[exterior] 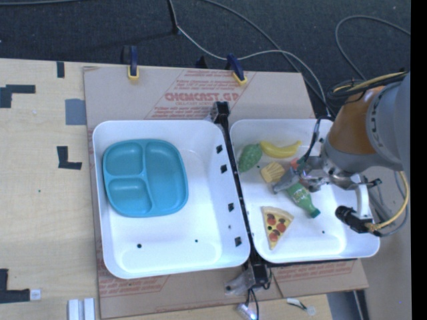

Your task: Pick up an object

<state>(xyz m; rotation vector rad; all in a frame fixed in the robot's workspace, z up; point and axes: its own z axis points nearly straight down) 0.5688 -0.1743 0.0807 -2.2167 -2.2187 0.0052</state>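
Where the arm reaches into the right bin [333,245], the pincer [293,177] is seen low over a green bottle [303,201] with a dark cap, lying tilted near the middle of that bin. How far the pincer is open cannot be told. Around the bottle are placed a yellow banana [280,149], a green leafy piece [250,157], a small yellow block [271,173] and a pizza slice [275,225]. A teal divided plate [143,177] is kept in the left bin [167,259].
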